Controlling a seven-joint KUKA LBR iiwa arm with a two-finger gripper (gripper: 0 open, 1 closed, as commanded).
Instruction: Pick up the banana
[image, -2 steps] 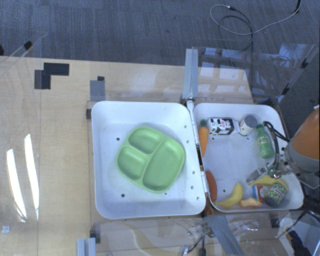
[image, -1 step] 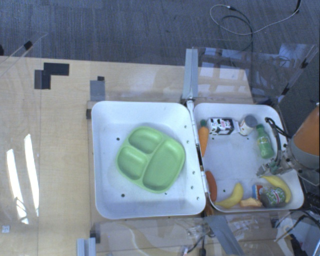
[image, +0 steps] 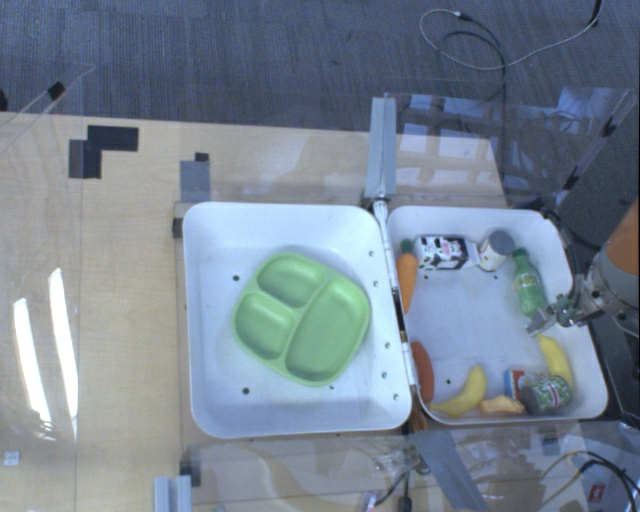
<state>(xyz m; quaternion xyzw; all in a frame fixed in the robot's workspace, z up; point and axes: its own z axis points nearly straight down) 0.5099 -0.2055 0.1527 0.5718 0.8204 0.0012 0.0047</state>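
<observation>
Lab: bench (image: 100, 300), white bins (image: 210, 300)

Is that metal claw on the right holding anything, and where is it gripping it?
Nothing is between its fingers. The gripper hangs over the right bin, above a banana.

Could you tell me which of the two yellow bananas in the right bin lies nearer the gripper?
The banana by the bin's right wall, just below the gripper; the other banana lies along the front wall, farther left.
</observation>
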